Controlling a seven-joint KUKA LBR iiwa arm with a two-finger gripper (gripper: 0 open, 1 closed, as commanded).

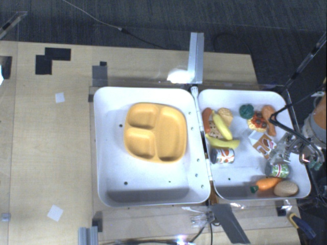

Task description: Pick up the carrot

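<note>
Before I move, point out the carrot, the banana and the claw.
carrot (pixel 267 184): camera view, middle of its orange body.
banana (pixel 223 128): camera view, middle of the yellow curve.
claw (pixel 280 154): camera view, between its fingertips.

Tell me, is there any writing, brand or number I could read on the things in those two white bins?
None can be read.
The small can beside the banana has a printed label, too blurred to read.
The flat packet with orange and white print: too small to read.
The green can by the gripper: markings blurred.
The yellow plate and the carrot bear no text.
</note>
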